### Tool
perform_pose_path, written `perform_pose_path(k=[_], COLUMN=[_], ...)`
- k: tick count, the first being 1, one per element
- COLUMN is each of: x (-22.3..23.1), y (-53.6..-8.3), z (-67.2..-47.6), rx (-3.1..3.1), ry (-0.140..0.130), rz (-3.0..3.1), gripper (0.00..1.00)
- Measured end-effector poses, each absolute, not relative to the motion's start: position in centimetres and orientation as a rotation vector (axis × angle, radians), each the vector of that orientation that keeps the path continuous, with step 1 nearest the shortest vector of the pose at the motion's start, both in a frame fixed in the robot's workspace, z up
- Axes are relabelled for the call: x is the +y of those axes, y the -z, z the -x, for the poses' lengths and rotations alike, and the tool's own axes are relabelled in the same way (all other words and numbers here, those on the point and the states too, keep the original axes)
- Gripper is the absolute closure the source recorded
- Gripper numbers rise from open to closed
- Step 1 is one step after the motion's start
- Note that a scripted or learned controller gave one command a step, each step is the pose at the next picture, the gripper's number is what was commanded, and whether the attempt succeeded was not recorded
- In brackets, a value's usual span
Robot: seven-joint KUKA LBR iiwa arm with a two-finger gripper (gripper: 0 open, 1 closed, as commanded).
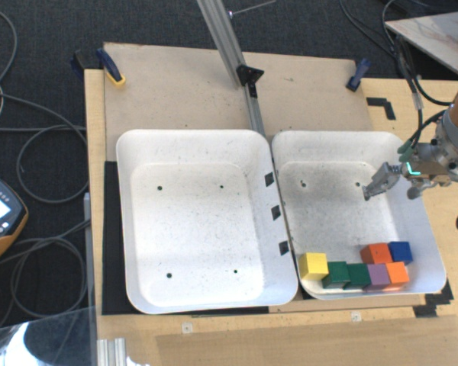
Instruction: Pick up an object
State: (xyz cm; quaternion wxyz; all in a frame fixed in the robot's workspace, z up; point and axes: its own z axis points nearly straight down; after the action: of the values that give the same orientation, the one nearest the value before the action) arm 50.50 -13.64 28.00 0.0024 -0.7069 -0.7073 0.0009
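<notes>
Here, the gripper [397, 180] is seen at the right side of the right bin [332, 145], above the bin's upper right area. Its two fingers [378, 183] are spread apart; one points left and downward over the bin floor, the other sits at the bin's right rim. Nothing is held between them, and no block is touched. A small teal light is visible on the gripper body.

The blocks are gathered at the near edge of the right bin, well apart from the gripper. A yellow block [314, 264] lies at the left of the group. Just beside it two green blocks [347, 274] are set in a row. A purple block [378, 275] and an orange block [397, 273] follow to the right. Behind them a red-orange block [377, 253] and a blue block [400, 251] are placed, touching one another.

The left bin [137, 147] is set just beside the right bin. A slanted metal rail [221, 29] is mounted behind the bins, ending at their shared edge. Blue clamps [111, 67] are fixed at the back corners of the board. Cables [30, 128] lie on the dark floor at the left.
</notes>
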Motion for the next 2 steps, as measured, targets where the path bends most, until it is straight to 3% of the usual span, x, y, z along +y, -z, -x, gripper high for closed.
perform_pose_path(k=[1, 2], x=[-13.6, -14.1], y=[-28.2, -22.1], z=[-50.6, -50.6], rx=[-2.221, -2.215], ry=[0.001, -0.005], rz=[2.22, 2.218], gripper=[0.0, 0.0])
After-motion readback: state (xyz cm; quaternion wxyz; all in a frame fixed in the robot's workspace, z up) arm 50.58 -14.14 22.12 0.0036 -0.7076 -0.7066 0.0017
